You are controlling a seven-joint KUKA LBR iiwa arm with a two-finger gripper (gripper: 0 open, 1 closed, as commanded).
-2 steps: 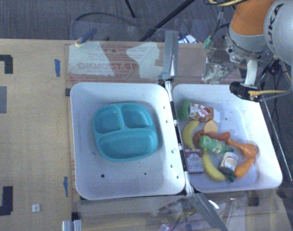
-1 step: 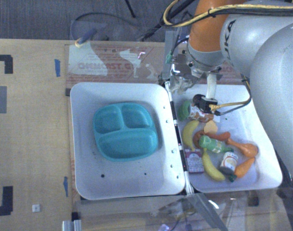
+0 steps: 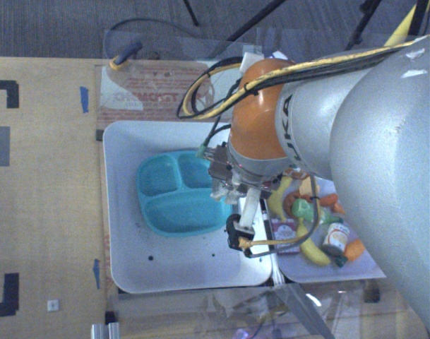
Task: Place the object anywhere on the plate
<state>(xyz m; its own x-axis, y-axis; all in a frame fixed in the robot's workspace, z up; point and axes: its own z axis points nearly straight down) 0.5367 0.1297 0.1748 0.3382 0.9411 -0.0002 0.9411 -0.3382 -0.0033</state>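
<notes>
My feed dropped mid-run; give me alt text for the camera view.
The claw of the grey arm hangs over the right edge of a teal divided plate, which lies in the left white bin. The right bin, partly hidden by the arm, holds bananas and other toy food.

Rt bin (image 3: 363, 265): yellow banana (image 3: 315, 253), orange carrot-like bit (image 3: 354, 248), poss. small bottle (image 3: 335, 235). Blue tape (image 3: 84, 99) on bench (image 3: 45, 189).

Divided plate (image 3: 174, 202) in left bin (image 3: 126, 249), bananas (image 3: 315, 253) in right bin (image 3: 368, 263) at plate's 3 o'clock, bins on bench (image 3: 45, 189)
</notes>
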